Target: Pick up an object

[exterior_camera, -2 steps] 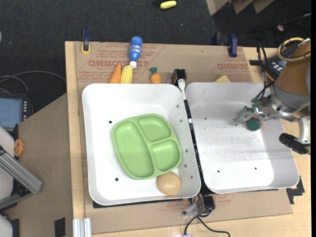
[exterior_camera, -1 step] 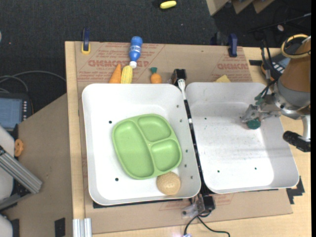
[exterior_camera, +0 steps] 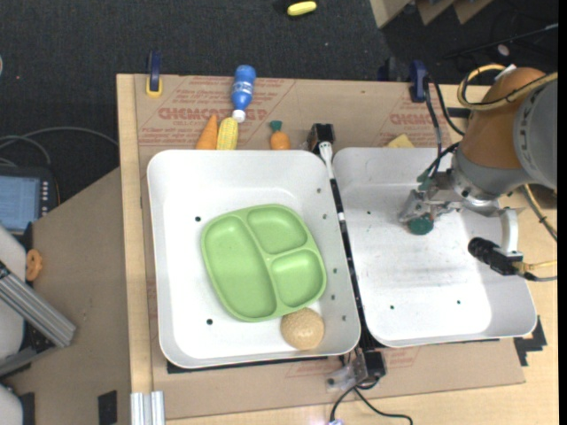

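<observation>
The jaws (exterior_camera: 423, 209) are low in the right bin (exterior_camera: 461, 312). A small dark green object (exterior_camera: 420, 226) sits just below them; I cannot tell if they pinch it.

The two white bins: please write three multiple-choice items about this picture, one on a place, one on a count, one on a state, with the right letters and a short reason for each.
1. Where does the green divided plate lie?
A. in the left bin
B. in the right bin
C. on the floor

2. How many compartments does that plate have?
A. two
B. three
C. five

3. How does the round tan ball stand to the plate?
A. on top of its middle
B. far away in the other bin
C. at its near edge, beside it

Answers: 1 A, the plate rests on the left bin's floor. 2 B, two ridges split it into three wells. 3 C, the ball sits against the plate's lower rim. The end effector is over the right bin.
</observation>
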{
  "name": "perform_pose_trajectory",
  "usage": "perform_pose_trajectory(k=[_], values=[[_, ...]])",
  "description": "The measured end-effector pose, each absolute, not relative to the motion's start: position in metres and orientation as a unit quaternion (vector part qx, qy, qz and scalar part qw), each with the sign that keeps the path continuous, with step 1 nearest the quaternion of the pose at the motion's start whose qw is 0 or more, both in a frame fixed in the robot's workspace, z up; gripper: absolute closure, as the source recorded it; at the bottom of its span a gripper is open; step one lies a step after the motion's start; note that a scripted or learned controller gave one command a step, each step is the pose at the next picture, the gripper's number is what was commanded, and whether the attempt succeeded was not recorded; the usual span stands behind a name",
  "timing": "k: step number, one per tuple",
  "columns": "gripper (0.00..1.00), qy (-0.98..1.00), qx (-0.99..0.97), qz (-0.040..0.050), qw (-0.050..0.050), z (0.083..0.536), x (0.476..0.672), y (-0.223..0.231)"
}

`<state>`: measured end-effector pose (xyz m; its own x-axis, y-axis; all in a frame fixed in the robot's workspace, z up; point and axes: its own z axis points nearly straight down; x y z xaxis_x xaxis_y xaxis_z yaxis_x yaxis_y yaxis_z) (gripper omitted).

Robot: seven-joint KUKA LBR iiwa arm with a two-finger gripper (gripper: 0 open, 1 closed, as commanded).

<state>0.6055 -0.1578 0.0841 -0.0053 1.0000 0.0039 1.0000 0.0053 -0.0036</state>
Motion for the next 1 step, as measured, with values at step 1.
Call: perform_pose_trajectory(k=[1], values=[[1.00,-0.711,-0.703,-0.0057,-0.004,0.1924,0.6184,-0.0633]])
